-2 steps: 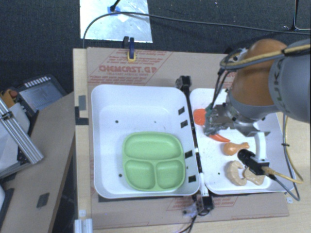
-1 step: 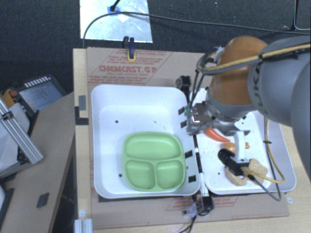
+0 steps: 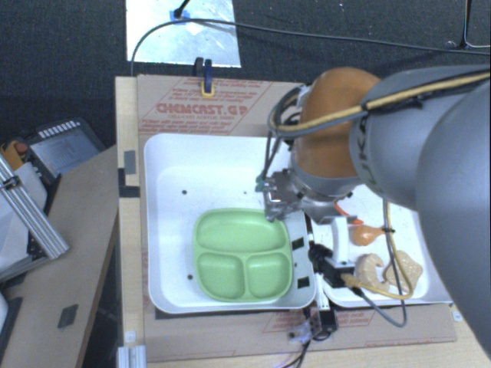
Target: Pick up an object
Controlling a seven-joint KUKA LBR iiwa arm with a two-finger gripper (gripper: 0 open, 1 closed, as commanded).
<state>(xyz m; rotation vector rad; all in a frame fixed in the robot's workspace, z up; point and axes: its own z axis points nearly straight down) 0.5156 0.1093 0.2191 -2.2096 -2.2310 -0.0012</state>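
Single fixed camera above the bench (image 3: 130, 282), slanted down (both bins (image 3: 165, 205)).

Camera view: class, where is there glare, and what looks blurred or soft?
Camera view: glare washes out the foil sheet at top; the grey arm nearest the lens is soft and blurred; the green tray in the left bin is evenly lit and sharp.

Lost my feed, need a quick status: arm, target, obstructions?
Gripper low over left white bin, at top right rim of green three-compartment plastic tray. Nothing seen held. Orange and tan toys in right bin, apart.
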